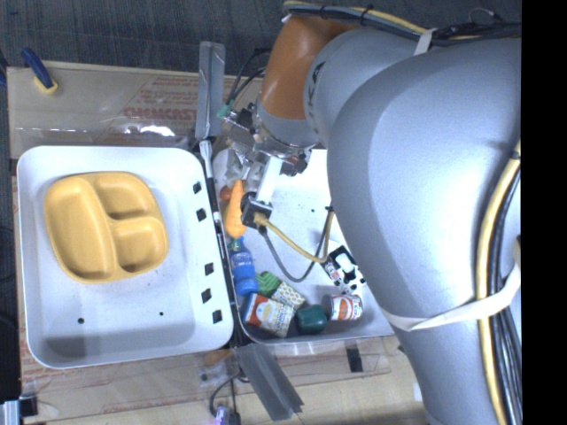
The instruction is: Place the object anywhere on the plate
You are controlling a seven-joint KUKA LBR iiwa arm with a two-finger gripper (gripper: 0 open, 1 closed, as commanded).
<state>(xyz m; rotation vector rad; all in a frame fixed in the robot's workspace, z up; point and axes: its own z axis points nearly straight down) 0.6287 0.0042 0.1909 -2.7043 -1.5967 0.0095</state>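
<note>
A yellow plate [106, 226] with three compartments lies in the left white bin [53, 335]. My gripper [241, 189] is down in the right bin [306, 193], close to its left wall. It hangs right above an orange, carrot-like object [232, 218] that lies along that wall. The gripper's body hides the top end of the orange object. Nothing lies on the plate.
Along the right bin's near edge lie a blue bottle [243, 271], a green and white packet [285, 292], a red carton [264, 313], a dark green piece [311, 319], a small can [344, 307] and a black and white item [341, 266]. The arm's large grey body covers the bin's right side.
</note>
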